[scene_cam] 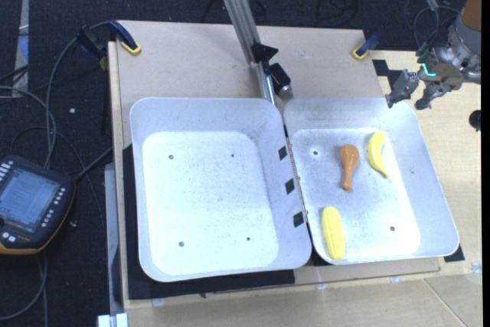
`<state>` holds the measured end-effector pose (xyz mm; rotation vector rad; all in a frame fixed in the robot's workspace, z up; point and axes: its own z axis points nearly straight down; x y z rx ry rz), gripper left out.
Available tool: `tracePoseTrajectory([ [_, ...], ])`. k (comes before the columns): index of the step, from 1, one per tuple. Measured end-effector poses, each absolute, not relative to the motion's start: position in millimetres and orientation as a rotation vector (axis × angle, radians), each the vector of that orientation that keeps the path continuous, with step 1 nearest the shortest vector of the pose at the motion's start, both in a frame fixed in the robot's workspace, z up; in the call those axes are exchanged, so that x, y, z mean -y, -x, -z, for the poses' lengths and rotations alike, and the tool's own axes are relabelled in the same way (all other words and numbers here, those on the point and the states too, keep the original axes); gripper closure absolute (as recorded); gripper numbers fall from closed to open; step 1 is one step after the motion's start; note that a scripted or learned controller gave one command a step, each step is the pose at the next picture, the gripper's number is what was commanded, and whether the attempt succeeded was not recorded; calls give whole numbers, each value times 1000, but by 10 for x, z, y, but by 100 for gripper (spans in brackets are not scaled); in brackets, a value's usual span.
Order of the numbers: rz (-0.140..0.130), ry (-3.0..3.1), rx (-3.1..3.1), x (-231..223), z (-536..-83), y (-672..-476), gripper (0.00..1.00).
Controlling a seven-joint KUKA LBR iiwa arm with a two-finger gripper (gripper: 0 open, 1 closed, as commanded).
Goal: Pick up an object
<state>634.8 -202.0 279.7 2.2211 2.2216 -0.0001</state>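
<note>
Yellow banana nearest target, down-left of the pincer

Yellow banana lies in the right bin, upper right part of its floor. Gripper hangs over the bin's upper right rim, above and to the right of the fruit in the camera view. Two dark fingers splayed apart, nothing between them, so open and empty. Likely move: travel down-left, then descend.

Banana long axis runs roughly top to bottom of the view, slight lean, lower tip pointing toward the bin's lower right, curve bowing right. Just beside it on the left, not touching as far as I can tell: orange-brown drumstick toy, also near-vertical, fat end up, thin end down. Corn cob, yellow, lies well apart near the bin's front left, long axis again near-vertical.

All three lie roughly parallel, so my guess is that one wrist angle, fingers closing across the short width, suits any of them. Banana is closest to the gripper; the drumstick crowds its left side.
</note>
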Motion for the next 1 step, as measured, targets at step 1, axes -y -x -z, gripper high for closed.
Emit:
tracePoseTrajectory([
  [1,0,-2221,-2222,2020,-2798,-6348,0],
])
